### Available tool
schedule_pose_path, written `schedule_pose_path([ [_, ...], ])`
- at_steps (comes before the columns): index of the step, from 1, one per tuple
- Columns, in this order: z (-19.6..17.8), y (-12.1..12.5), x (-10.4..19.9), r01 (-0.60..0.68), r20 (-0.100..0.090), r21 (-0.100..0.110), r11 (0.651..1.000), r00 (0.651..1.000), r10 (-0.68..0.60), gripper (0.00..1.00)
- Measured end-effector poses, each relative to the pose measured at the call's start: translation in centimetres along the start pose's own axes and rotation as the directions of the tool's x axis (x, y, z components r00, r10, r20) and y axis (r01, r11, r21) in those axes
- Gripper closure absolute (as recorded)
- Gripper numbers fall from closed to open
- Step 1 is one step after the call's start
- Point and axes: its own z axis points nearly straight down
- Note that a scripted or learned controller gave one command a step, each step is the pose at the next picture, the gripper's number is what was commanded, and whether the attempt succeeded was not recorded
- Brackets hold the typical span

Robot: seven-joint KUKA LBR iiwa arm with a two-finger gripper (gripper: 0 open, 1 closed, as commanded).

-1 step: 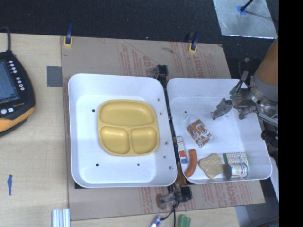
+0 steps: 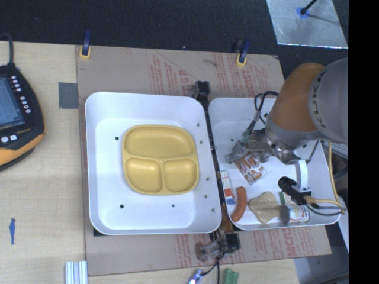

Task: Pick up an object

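Note:
In the camera view the right bin holds several small things: a red-and-white snack packet, a sausage, a tan bread-like piece, a small carton against the left wall, and a green-labelled can. My gripper hangs low in this bin, just up and left of the snack packet, its metal tips near the bin floor. Nothing shows between them. The left bin holds a yellow divided plate.
The arm's orange and grey body covers the right bin's far right part. A teach pendant lies on the bench at far left. Clamps hold the cardboard sheet under the bins.

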Motion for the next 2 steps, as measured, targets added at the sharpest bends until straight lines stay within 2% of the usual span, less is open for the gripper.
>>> schedule_pose_path([
  [1,-1.1,0.0,-0.1,0.003,0.002,0.000,1.000,1.000,-0.003,1.00],
  [2,-9.9,4.3,5.0,-0.002,-0.001,-0.005,1.000,1.000,0.002,1.00],
])
